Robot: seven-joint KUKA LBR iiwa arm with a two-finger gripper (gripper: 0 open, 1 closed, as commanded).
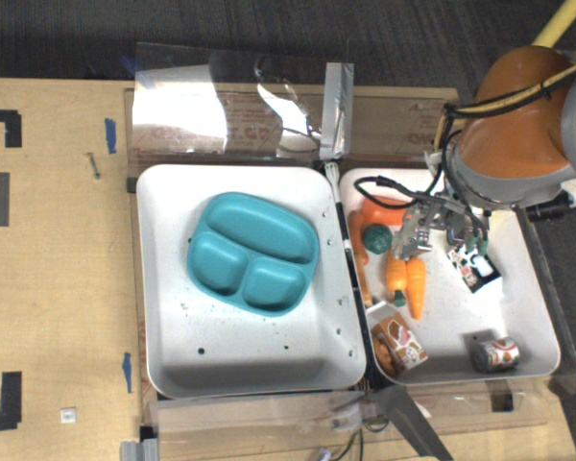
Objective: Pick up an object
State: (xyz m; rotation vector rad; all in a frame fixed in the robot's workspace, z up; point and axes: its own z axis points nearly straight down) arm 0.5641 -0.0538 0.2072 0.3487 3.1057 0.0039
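First, the near edge of the right-hand shallow white bin [523, 301]: a small squat can with a red-and-white label [495, 353] lies on its side in the near right corner. A brown printed snack packet [400, 342] sits in the near left corner, against the bin wall.

Middle of the bin: an orange tapered toy carrot [416, 288], taken as the likely pick. Long axis runs near-to-far, narrow tip toward the near edge, thick end toward the gripper. A yellower orange piece touches its left side; unclear if it is a separate thing. A small black, white and red card [476, 273] lies to the right, apart from the carrot.

The two-finger gripper [413, 236] hangs just beyond the carrot's thick end, on its far side and nearly over it. Whether it is open or closed cannot be read from this slant. Nothing shows as gripped.

Just left of the gripper: a teal-green round toy [376, 240], and beyond it a flat orange piece [377, 215] under a loop of black cable.

Judgement: the carrot lies toward the near side of the gripper, so a short shift that way, closing across the short axis, looks the natural move. The crowding neighbours on the left could foul it.

Left-hand white bin [173, 334] holds one teal three-compartment plastic plate [252, 251], well apart.
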